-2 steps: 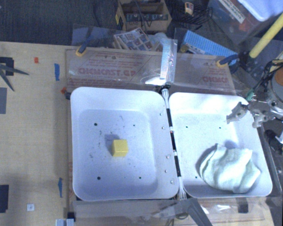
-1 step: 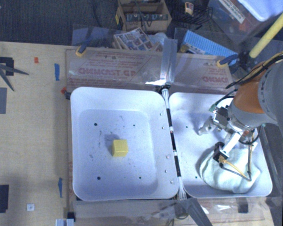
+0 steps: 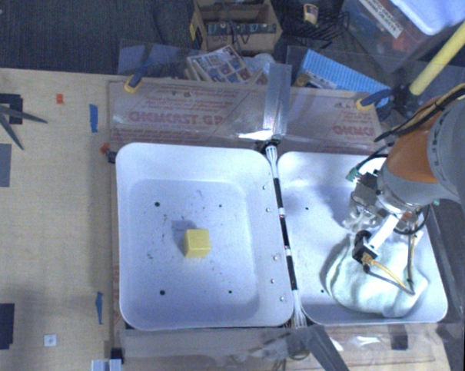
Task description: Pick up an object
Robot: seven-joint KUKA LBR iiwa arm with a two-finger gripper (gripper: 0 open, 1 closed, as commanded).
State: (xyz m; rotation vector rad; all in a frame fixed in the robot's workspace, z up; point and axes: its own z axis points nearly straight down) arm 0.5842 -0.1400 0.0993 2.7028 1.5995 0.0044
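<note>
I have the gripper point(image 3: 360, 221) low over the bin point(image 3: 318, 173) on the arm's point(image 3: 418, 162) side of the bench; from this slant I cannot tell whether it is apart or together, so I treat nothing as held. Directly beneath it and spreading toward the near rim lies a crumpled white cloth point(image 3: 370, 293); that is the nearest thing to pick, and it looks to be touching or just under the tool. The only other candidate, a small yellow block point(image 3: 198, 242), sits well away from the tool, across the seam point(image 3: 281, 221) between the bins, near the middle of the far bin point(image 3: 141, 169).

I judge the step in hand to be a descent onto the cloth. To do it well I would aim at a raised fold rather than a flat patch; soft fabric gives little to pinch unless the tool presses in a little before closing. I would come straight down, close fully, then lift slowly and watch whether the cloth rises; a thin fold may slip out; the floor of the bin must not be struck hard.
</note>
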